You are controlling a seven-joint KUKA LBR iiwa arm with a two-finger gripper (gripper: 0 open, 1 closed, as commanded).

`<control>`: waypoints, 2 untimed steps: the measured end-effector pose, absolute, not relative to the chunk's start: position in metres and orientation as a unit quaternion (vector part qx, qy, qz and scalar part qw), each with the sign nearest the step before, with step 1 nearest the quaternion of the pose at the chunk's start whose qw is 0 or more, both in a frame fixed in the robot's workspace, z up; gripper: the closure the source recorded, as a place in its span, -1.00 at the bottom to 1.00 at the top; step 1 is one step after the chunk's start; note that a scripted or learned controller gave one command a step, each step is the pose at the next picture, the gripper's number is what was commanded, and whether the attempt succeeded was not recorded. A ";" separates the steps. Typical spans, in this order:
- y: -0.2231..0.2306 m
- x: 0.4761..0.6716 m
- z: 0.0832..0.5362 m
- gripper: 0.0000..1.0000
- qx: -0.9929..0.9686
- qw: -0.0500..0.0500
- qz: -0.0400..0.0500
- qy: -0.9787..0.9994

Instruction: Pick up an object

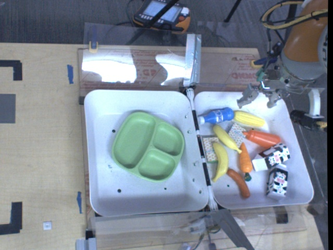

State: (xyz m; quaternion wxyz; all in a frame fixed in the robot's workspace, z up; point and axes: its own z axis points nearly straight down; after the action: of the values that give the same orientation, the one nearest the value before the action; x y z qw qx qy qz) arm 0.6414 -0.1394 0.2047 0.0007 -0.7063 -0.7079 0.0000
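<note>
gripper (261, 94) open above right bin (301, 139)

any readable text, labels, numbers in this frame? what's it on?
Nothing reads clearly.
Red print on the cardboard strip behind the bins: too blurred to read.
Screen of the handheld pendant on the floor: lit, too small to read.
Cow-patterned cartons: black patches, no legible text.
Blue bottle: label unreadable.

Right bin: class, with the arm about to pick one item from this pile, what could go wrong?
1. The items crowd together: the bananas, carrot and sausage lie touching or overlapping, so the open end effector could nudge neighbours or grab two.
2. The blue bottle lies on its side and may roll away.
3. The corn cob lies near the bin's far wall, inviting a collision.
</note>
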 end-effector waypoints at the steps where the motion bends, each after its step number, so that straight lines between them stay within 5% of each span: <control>1: -0.122 0.580 0.127 -1.00 -0.707 0.000 0.000 -0.707; 2: -0.111 0.552 0.108 -1.00 -0.708 0.000 0.000 -0.707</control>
State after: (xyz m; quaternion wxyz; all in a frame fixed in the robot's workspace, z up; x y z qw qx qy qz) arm 0.5521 -0.1109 0.1080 -0.0004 -0.7076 -0.7067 -0.0005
